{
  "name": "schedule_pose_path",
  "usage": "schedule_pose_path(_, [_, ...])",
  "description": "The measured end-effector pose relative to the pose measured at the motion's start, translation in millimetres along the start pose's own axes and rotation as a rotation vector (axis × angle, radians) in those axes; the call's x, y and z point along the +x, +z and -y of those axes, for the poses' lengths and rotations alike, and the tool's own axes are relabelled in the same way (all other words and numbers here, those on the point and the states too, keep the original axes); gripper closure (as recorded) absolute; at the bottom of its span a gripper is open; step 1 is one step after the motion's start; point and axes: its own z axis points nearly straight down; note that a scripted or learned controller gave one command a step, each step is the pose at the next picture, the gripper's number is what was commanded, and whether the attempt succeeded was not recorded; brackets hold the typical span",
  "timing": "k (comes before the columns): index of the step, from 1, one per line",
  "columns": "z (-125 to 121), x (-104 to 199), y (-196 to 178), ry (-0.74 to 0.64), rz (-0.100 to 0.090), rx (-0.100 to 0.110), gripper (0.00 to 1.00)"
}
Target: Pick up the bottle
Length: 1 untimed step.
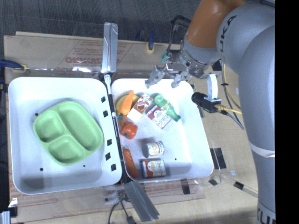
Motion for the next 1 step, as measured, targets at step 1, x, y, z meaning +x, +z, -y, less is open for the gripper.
schedule_pose_path(1, [0.0,0.0,0.0,0.0,0.0,0.0,0.0])
